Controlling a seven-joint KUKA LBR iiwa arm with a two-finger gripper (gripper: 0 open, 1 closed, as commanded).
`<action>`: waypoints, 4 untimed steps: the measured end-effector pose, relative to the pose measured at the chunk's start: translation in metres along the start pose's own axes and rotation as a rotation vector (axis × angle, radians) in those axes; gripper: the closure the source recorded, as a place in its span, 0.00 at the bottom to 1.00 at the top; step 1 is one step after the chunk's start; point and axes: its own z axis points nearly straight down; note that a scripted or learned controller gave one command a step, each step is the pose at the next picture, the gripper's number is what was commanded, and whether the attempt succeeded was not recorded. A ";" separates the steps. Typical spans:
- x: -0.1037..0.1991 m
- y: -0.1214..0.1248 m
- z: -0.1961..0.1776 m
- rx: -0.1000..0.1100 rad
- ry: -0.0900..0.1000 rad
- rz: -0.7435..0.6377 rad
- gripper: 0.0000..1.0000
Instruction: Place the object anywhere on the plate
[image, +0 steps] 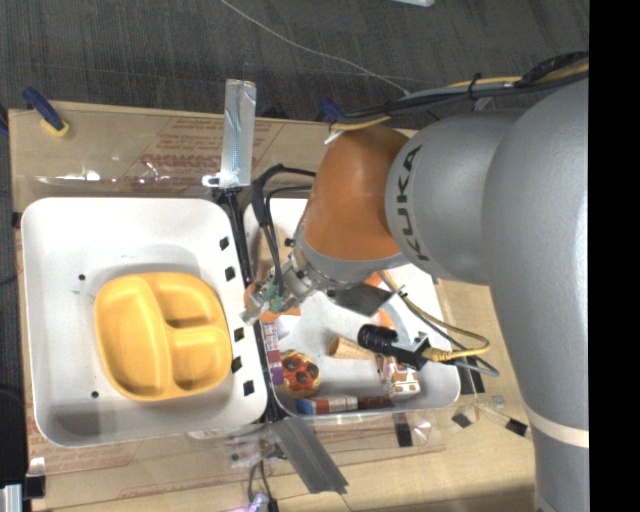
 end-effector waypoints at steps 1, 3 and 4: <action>-0.001 0.000 -0.001 -0.001 -0.001 0.002 0.00; 0.077 -0.004 -0.111 -0.008 0.000 0.599 0.00; 0.073 -0.007 -0.096 0.000 0.000 0.781 0.00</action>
